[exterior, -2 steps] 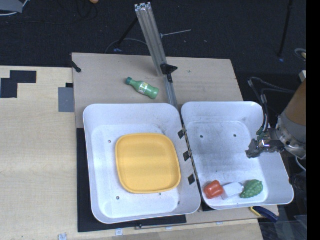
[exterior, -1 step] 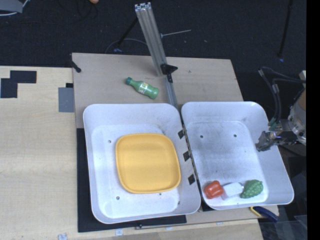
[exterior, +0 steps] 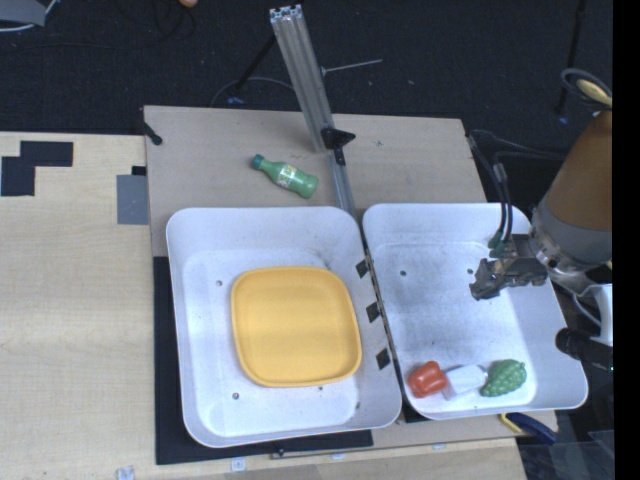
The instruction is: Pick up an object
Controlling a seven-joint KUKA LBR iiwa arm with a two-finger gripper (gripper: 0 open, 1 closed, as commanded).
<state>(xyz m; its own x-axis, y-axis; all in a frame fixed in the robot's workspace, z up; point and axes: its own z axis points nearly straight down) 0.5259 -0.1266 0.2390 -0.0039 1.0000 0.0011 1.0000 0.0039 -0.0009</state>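
Three small things: a red pepper (exterior: 428, 378), a white block (exterior: 464, 380) and a green bunch of grapes (exterior: 503, 377) lie in a row near the front edge of the right bin (exterior: 440, 230)
Pincer: the pincer (exterior: 486, 284) hangs over the right side of the right bin, and it is too dark and small to tell if it is apart or together
Holding: nothing can be seen in the pincer
Way to go: the three things lie toward the front of the bin from the pincer, well apart from it
Nearest thing: the grapes sit almost straight in front of the pincer, so they look like the closest pick; the pepper is further to the left
Row: the row runs side to side, with the white block touching or just beside both the pepper and the grapes
Left bin: a yellow plate (exterior: 296, 325) lies flat in the left bin (exterior: 195, 268)
Bench: a green bottle (exterior: 285, 175) lies on its side on the bench (exterior: 400, 158), behind the bins
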